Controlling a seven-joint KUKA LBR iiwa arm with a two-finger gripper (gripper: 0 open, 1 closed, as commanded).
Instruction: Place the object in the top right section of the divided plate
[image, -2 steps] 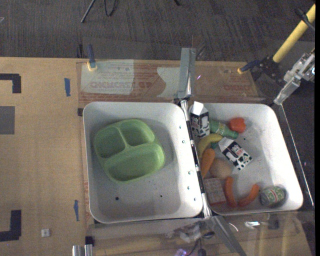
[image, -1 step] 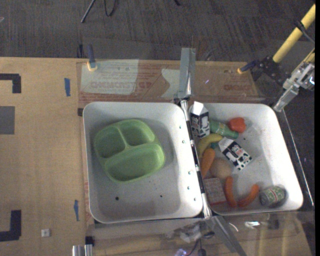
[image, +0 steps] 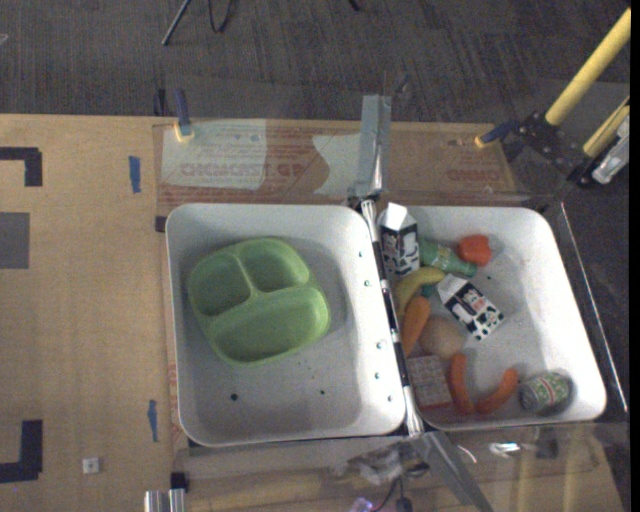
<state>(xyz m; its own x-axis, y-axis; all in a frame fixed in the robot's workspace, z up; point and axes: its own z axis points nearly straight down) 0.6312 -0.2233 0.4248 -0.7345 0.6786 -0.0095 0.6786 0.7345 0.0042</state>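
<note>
While the green plate (image: 258, 300) lies in the left bin (image: 200, 400), slightly toward 10 o'clock from that bin's middle, every loose item sits in the right bin (image: 575, 300), so nothing rests in any plate section. The plate is turned a little, with two small sections along its 12 o'clock side and one large section at 6 o'clock; the small section at 1 o'clock is bare green. In the right bin, a milk carton (image: 398, 240) stands at 10 o'clock against the wall shared by the bins. A second, cow-print carton (image: 470, 307) lies flat near the middle. A banana (image: 418, 283) lies between the two cartons, and a carrot (image: 415, 322) lies just at its 6 o'clock side. A red-orange piece (image: 476, 248) sits at 12 o'clock. A tan square (image: 428, 378) lies at 7 o'clock, with two orange sausage shapes (image: 458, 382) just beside it toward 3 o'clock. A round can (image: 546, 392) lies at 5 o'clock near the corner. Both bins sit on the cardboard-covered surface (image: 80, 300). Whether the end effector is spread or pressed together cannot be told.
</note>
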